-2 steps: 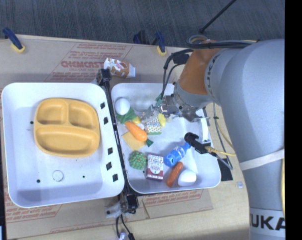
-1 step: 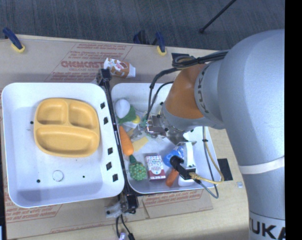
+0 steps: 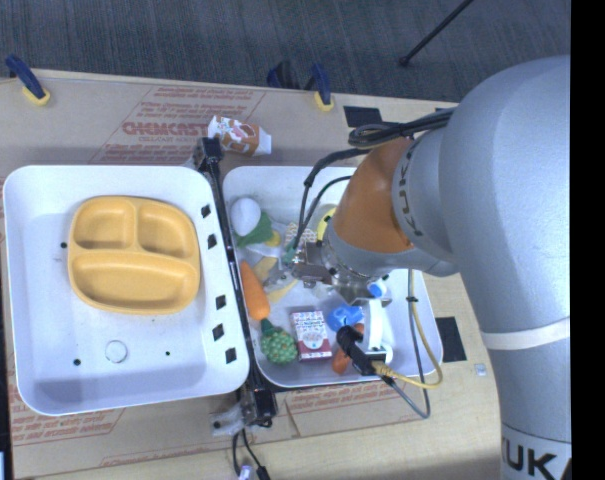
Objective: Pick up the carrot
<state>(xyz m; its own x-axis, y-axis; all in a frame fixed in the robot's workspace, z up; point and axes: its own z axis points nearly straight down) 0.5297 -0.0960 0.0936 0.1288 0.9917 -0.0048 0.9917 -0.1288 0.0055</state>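
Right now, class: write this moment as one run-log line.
carrot: lying in right bin, by left wall | gripper: low over bin, beside carrot | grasp: not seen

Just left of the grey arm's orange-banded wrist (image 3: 377,213) lies the slim orange carrot (image 3: 253,290), beside a knobbly green broccoli-like piece (image 3: 278,345) and a red-and-white patterned packet (image 3: 311,333). Farther left, a yellow three-part plastic tray (image 3: 134,253) sits in the shallow white bin (image 3: 32,298).

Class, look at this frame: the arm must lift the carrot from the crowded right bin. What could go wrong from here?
1. The carrot lies against the bin's left wall, leaving little space on that side.
2. The broccoli sits at its lower end and could get grabbed or knocked.
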